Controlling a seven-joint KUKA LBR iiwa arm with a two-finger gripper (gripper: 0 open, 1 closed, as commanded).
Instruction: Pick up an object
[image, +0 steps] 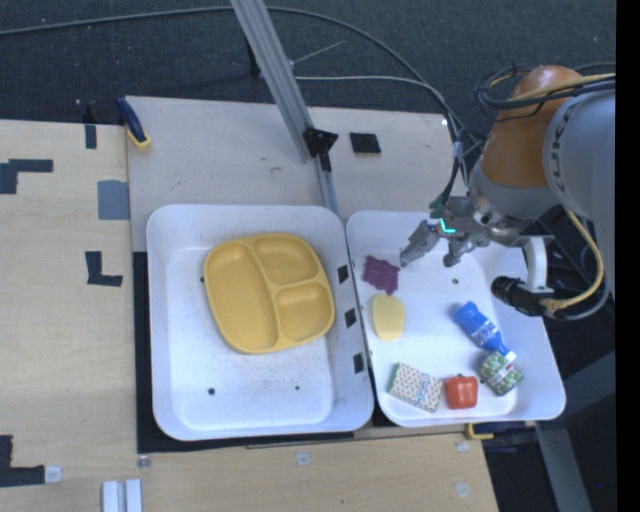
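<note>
My gripper (434, 251) hangs over the upper part of the right bin (530, 395), fingers spread open with nothing between them. Just left of it a small purple piece (380, 272) lies on the bin floor. Below that sits a pale yellow lump (388, 317). Further right lies a blue bottle (477, 326) with a green-patterned wrapped item (500, 372) at its lower end. Along the bin's near edge rest a patterned square packet (414, 387) and a red pepper-like toy (460, 392).
The left bin (180, 390) holds a yellow divided plate (269, 291). A metal pole (283, 75) slants down to the gap between the bins. Cables (560, 290) loop beside the arm at the right bin's far edge.
</note>
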